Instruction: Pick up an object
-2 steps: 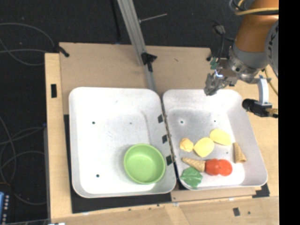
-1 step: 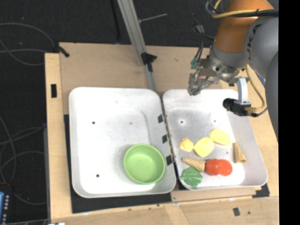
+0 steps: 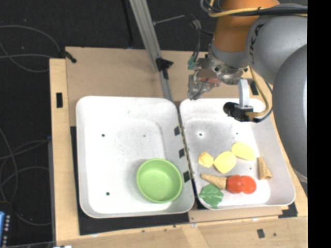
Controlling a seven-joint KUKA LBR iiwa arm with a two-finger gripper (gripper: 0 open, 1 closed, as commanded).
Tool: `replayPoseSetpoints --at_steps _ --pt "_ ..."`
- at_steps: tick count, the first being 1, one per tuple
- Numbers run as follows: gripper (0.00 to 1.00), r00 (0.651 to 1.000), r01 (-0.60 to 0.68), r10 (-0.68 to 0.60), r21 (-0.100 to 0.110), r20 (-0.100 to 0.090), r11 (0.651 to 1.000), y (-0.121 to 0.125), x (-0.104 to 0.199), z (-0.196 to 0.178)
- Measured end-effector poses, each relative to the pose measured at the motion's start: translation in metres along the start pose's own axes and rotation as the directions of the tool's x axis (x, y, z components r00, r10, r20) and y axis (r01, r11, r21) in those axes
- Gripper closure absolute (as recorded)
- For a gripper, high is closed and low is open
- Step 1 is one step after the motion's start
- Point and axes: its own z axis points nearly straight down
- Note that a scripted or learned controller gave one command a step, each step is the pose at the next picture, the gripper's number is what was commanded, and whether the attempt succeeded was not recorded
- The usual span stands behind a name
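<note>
Gripper (image 3: 195,91) above right bin's (image 3: 217,119) far-left corner, grip state unclear; toy food pieces (image 3: 225,162) well apart, toward near edge.

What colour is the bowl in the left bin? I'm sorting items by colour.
Light green; the bowl shows clearly in the camera view.

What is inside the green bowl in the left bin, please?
The green bowl stands upright in the left bin, and its visible inside looks bare green. The bin floor under the bowl is covered, so I cannot see it.
</note>
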Motion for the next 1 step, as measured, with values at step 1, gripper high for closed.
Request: replayPoseSetpoints --at_steps 1 --pt "1.0 1.0 -0.002 0.001 0.003 0.002 1.0 0.0039 0.0494 0.0146"
